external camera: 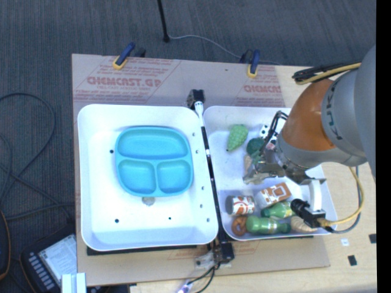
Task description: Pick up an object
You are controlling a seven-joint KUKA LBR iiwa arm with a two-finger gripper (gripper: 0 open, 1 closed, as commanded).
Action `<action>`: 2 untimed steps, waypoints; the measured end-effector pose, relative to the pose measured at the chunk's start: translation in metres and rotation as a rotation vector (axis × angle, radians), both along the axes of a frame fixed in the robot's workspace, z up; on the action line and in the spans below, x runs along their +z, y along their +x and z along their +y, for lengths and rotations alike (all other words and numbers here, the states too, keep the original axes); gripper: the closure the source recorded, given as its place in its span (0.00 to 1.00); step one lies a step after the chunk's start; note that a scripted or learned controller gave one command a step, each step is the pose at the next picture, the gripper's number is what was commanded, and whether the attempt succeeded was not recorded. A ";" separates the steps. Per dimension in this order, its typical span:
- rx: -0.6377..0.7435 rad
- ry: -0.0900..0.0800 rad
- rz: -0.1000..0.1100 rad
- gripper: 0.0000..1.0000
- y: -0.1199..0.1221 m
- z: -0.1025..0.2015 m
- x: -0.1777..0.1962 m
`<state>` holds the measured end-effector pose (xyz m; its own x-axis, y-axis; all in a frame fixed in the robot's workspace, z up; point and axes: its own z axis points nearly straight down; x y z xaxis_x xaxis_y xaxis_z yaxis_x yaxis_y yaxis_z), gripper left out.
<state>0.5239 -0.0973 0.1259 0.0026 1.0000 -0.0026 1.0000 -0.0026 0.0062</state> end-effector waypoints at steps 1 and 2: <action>0.000 0.000 0.000 0.00 0.000 0.000 0.000; 0.004 0.000 -0.004 0.00 -0.026 -0.002 -0.038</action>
<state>0.4974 -0.0991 0.0876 -0.0010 1.0000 -0.0022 1.0000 0.0010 0.0099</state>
